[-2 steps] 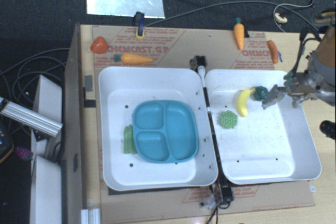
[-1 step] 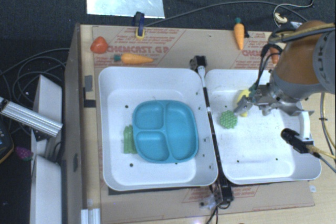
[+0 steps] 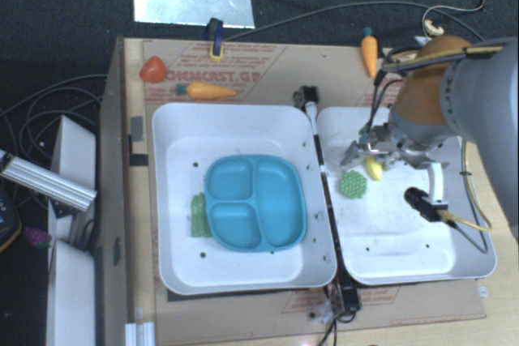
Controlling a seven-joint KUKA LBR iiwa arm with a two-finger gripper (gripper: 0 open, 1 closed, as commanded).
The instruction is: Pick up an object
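Yellow toy (image 3: 373, 168), small and oblong, lies in the right bin (image 3: 405, 255) near its upper left part, just beside a green knobbly ball (image 3: 353, 185) that sits a little lower and to the left. The gripper (image 3: 366, 151) hangs right over the yellow piece, the arm coming in from the right with its orange band above the wrist. Metal parts crowd the spot, and whether the fingers are spread or closed I cannot tell; the toy may be touched, though nothing shows it held. A likely trouble from here is a miss: the two small things lie so near each other that a closing grip could nudge the green ball, or push the yellow piece sideways so it rolls off toward the bin wall. The left bin (image 3: 174, 174) holds a blue divided plate (image 3: 255, 202) with a green block (image 3: 199, 216) beside it, well apart from the work.
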